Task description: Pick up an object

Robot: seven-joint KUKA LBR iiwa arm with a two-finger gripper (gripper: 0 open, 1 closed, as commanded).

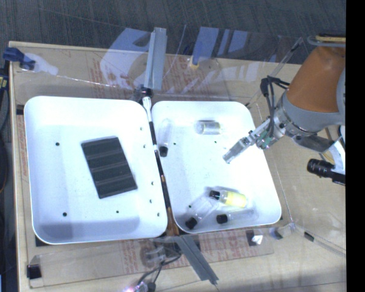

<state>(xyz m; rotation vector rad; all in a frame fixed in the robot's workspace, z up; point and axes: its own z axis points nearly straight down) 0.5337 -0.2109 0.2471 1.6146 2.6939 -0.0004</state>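
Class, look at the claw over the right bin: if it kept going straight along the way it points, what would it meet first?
The claw points down-left in the view, so it would probably meet the right bin's bare white floor first. The bottles lie off that line, though depth is unclear.

Brightly and evenly lit from above. White bins (85,224) blown out to near glare, with soft grey shading along their lower walls. Pale reflections streaking the clear panel (219,47) at the desk's far edge. Slightly soft and grainy throughout.
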